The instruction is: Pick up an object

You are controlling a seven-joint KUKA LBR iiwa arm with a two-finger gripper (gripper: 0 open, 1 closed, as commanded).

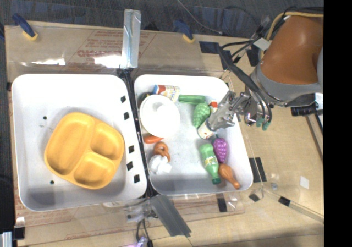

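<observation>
Camera view: the pincer hangs low in the right bin among crowded toys, touching a white piece; I cannot tell its state; packed neighbours like the grapes could spoil the grab

Grey arm with orange band, black cables, metallic end effector.

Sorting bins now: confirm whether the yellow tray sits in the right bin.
No, the yellow tray lies in the left bin.
</observation>
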